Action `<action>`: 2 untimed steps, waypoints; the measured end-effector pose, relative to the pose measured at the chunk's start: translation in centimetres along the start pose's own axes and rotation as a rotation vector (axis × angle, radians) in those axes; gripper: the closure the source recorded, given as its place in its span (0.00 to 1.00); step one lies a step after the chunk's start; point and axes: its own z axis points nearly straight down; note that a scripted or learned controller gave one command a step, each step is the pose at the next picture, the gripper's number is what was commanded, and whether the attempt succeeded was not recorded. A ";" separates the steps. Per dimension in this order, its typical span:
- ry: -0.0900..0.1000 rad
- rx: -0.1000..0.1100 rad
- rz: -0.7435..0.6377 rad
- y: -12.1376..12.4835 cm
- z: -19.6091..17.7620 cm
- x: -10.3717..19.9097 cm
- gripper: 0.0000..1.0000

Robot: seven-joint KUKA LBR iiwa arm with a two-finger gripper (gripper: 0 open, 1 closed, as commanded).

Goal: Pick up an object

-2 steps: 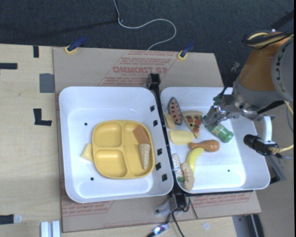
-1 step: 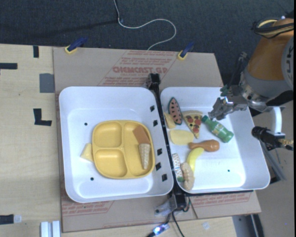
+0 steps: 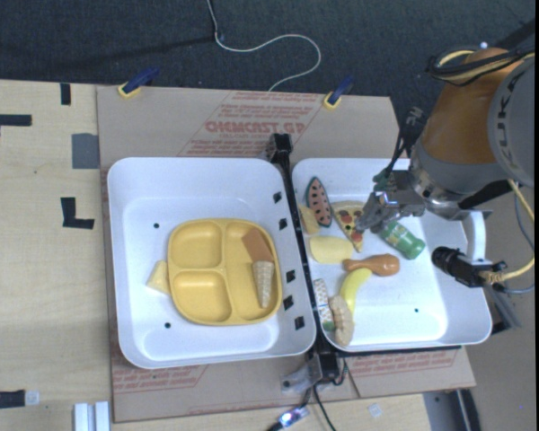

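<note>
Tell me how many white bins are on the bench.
2. The left bin holds a yellow divided tray; the right bin, touching it, holds toy food under the gripper.

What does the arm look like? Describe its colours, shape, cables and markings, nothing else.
The arm is bulky and rounded, with a grey shell bearing dark lettering and a broad orange band above the wrist. Yellowish and dark cables loop around it. The gripper is small, dark metal and narrow. A black cylindrical part with a cable sticks out lower down.
</note>
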 end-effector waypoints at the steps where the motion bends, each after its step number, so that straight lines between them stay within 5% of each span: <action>1: 0.001 -0.001 -0.004 -0.4 -0.9 5.7 1.00; 2: 0.001 0.002 -0.003 -1.8 0.9 11.0 1.00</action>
